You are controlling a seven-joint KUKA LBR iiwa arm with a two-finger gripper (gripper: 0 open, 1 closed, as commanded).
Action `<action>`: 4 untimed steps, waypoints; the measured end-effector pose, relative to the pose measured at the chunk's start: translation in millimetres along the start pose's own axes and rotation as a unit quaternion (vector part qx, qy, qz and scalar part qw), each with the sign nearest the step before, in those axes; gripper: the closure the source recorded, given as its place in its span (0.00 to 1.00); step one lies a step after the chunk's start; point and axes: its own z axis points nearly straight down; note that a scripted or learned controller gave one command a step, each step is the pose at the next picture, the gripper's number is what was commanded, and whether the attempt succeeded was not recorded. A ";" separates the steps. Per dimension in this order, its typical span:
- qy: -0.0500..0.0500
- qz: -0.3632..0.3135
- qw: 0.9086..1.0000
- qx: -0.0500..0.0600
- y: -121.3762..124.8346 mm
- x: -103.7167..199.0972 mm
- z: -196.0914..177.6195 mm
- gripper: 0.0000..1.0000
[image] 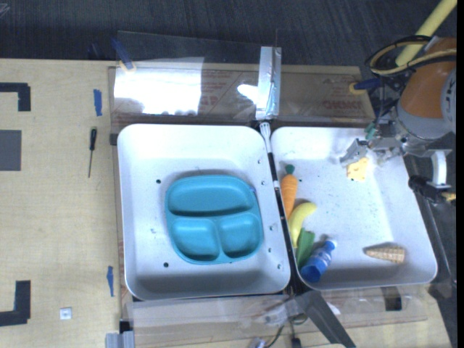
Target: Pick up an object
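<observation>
Yellow cheese-like wedge (357, 169) lay in the right bin (406, 216), far corner, just under the gripper (360, 149). We could not tell its opening. We judged the wedge light, stiff, best pinched across flat faces.

Bright light from above, with a strong shine at the back.

The clear plastic sheet (192, 85) standing behind the two shallow white bins (130, 194) shines almost pure white on its left half, and that hides what is behind the shine. The bins look bright and even, with soft grey shadows along their inner walls. The blue plastic divided tray (212, 217) throws only a faint shadow. The whole picture is a bit soft and grainy, and small things look fuzzy.
</observation>
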 end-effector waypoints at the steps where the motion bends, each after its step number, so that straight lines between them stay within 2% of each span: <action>1: 0.009 -0.002 1.000 0.009 2.2 0.4 21.0 0.00; 2: 0.004 0.000 1.000 0.007 1.7 -6.2 9.6 1.00; 3: 0.007 -0.002 1.000 0.009 2.2 -2.2 10.5 0.00; 4: 0.004 -0.002 1.000 0.004 4.9 -4.0 -4.0 1.00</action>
